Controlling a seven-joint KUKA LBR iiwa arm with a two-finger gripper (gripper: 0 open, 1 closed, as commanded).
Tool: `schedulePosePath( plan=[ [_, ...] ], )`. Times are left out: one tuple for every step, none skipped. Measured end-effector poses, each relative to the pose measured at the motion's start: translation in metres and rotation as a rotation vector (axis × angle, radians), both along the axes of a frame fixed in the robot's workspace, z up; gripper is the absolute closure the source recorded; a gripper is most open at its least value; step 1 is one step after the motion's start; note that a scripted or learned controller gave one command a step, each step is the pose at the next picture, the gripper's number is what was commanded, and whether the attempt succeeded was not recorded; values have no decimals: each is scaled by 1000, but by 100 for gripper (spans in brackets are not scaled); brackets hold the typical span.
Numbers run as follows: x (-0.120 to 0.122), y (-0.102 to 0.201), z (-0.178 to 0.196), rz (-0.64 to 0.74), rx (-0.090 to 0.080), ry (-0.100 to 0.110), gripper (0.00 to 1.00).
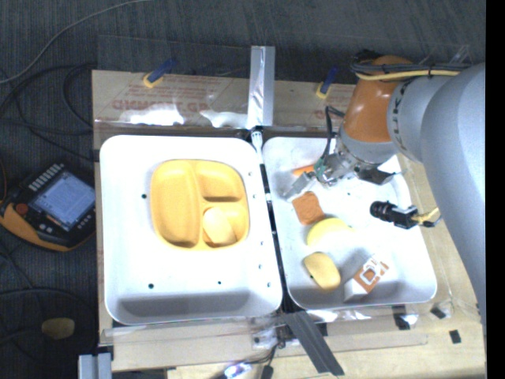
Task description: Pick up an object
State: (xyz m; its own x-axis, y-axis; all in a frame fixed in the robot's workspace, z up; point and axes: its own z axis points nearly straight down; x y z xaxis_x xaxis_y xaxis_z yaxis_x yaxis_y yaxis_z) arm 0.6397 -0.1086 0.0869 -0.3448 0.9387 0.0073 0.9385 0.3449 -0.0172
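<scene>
Hand (322, 170): hung low over the far part of the right bin (422, 279); whether it was released or clenched, I cannot tell.
Brown square piece (307, 208): lay just beside the hand, on its near side.
Pale yellow round piece (328, 230): nearer still, past the brown square.
Yellow oval piece (322, 270): well apart from the hand, toward the near rim.
Yellow divided tray (180, 204): well off, in the left bin (126, 290).

Right bin (422, 279) crowded; open floor around yellow tray (199, 204) in left bin (126, 251)
</scene>
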Motion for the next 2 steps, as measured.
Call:
schedulePosePath(
  plan=[
    [-68,7,5,139,0,-21,0],
    [10,-7,-1,-173,-2,4,0]
  ],
)
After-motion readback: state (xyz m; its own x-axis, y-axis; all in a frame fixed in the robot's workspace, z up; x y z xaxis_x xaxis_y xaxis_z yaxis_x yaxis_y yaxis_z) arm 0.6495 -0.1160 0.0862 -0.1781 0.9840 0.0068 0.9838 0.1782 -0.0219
